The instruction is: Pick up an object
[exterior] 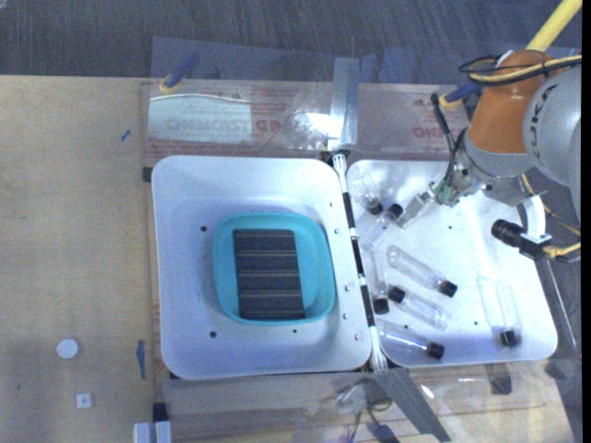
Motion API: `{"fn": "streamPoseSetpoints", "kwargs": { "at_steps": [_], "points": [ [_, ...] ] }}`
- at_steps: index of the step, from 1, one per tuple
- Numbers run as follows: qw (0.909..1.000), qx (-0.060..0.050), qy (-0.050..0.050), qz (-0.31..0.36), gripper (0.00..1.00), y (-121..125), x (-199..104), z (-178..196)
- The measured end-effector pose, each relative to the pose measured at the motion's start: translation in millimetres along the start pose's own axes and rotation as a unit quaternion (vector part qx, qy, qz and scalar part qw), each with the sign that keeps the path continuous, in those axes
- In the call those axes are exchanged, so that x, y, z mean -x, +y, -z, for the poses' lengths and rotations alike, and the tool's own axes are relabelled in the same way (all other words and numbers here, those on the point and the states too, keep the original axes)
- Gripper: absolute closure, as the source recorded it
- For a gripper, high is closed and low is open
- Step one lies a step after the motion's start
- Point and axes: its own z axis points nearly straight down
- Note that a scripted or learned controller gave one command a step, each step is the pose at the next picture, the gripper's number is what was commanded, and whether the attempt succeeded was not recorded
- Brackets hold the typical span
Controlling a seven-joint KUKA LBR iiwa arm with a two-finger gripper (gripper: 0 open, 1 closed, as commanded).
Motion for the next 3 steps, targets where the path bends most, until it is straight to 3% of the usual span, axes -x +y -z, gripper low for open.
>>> {"fn": "streamPoseSetpoints", "kwargs": {
  "at_steps": [1, 2, 3],
  "points": [
    [0.9999, -0.006, -0.003, -0.012, 0.00, 22, -25, 0],
    [0.9999, 0.000, -0.003, -0.010, 1.00, 28, -27, 13],
    [0.9999, -0.003, 0.000, -0.010, 0.00, 27, -28, 12]
  ]
}}
